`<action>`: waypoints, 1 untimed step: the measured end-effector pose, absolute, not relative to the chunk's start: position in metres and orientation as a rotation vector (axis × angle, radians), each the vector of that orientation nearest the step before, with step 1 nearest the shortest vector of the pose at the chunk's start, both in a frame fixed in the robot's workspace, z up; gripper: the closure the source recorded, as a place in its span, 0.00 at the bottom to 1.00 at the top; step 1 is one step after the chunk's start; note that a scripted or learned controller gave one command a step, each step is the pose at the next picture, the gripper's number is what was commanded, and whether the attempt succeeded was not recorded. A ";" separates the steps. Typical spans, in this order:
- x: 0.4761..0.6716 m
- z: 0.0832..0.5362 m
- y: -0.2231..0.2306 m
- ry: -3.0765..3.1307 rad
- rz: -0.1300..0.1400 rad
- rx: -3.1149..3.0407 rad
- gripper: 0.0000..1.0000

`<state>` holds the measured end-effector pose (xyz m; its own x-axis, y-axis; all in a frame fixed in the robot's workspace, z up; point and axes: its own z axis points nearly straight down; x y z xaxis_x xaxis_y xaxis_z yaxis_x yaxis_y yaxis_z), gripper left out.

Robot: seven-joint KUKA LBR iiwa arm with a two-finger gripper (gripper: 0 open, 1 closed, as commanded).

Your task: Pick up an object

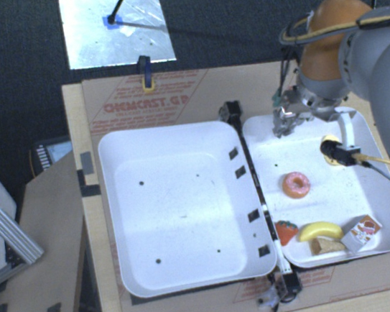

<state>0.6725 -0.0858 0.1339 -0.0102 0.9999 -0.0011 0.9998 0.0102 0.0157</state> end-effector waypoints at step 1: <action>0.670 0.189 -0.020 2.231 0.010 2.207 1.00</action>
